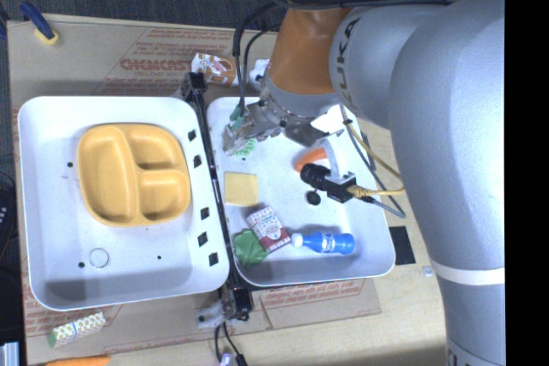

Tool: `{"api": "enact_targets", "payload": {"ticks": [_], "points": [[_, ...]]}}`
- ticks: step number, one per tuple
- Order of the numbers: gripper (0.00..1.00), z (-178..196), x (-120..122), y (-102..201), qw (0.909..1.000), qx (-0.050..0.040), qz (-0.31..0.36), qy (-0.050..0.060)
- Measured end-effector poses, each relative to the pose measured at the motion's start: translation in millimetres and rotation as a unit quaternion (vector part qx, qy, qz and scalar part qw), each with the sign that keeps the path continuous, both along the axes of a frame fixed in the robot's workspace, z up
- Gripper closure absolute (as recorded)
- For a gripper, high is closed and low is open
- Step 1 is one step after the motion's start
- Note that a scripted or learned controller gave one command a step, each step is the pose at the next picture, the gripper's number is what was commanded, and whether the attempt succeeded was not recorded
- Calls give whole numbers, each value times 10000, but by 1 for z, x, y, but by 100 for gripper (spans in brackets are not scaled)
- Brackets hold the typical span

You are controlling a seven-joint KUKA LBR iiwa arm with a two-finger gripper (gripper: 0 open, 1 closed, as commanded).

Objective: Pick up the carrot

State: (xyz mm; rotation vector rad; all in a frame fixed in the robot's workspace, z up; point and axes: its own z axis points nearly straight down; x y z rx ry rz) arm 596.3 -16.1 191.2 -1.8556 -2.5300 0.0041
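At centre frame, gripper (241, 135) hangs over the right bin's (377, 246) upper-left corner, its opening impossible to tell; carrot (312, 157) lies to its right, partly hidden, long axis unclear.

The carrot (312, 157) shows just an orange end — the rest lies under the arm (412, 99), which also covers the right bin's (377, 257) far right corner. The gripper (243, 133), left of the carrot, is blurred. At the bottom edge, an orange thing (77, 361) is cut off.
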Motion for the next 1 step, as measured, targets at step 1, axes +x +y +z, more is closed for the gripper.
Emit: {"api": "enact_targets", "payload": {"ticks": [1], "points": [[100,0,-27,72,9984,1,561,-1]]}}
